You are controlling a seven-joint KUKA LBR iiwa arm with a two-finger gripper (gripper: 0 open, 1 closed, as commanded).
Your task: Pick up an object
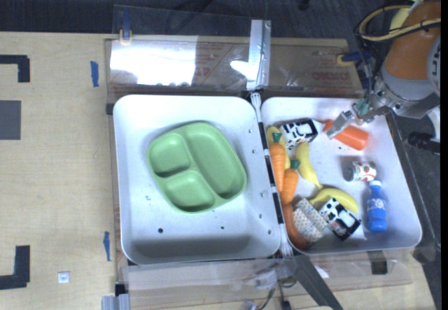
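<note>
The gripper (344,122) hung at the right bin's (406,193) one o'clock, fingers apparently spread, just beside the orange cup (351,136); closing remained.

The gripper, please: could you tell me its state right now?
Gripper: above the right bin's far side, beside the orange object; its state cannot be told.

Two bins (133,182), two bananas (306,165), two carrots (278,161)
</note>
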